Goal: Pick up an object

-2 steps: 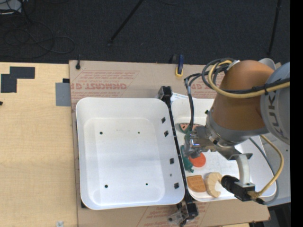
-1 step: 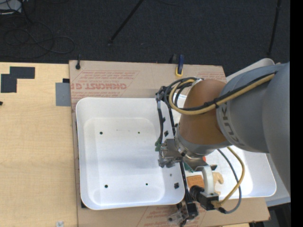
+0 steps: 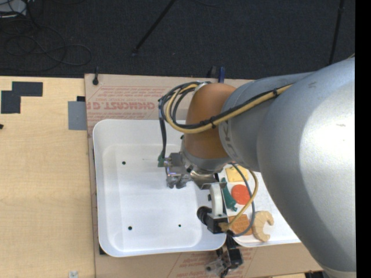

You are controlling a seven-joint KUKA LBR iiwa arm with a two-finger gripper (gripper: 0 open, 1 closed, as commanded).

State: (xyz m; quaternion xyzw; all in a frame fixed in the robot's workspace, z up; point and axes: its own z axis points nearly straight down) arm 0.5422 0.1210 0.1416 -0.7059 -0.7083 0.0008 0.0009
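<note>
My gripper (image 3: 174,176) hangs below the orange band of the wrist, over the right part of the left white bin (image 3: 130,196). Nothing shows beneath it but bare bin floor. The right bin (image 3: 277,236) is largely covered by the arm. In the uncovered strip lie a red-orange round piece (image 3: 241,193), a pale yellow piece (image 3: 235,173), a green piece (image 3: 228,198), a brown-orange piece (image 3: 239,224) and a tan wooden wrench shape (image 3: 262,225). These lie to the right of the gripper and nearer the front.
The big grey arm body (image 3: 301,155) covers the right side of the view. A cardboard sheet (image 3: 124,103) lies under the bins on the wooden bench (image 3: 40,184). Grey and black patches (image 3: 75,114) mark the bench at the left.
</note>
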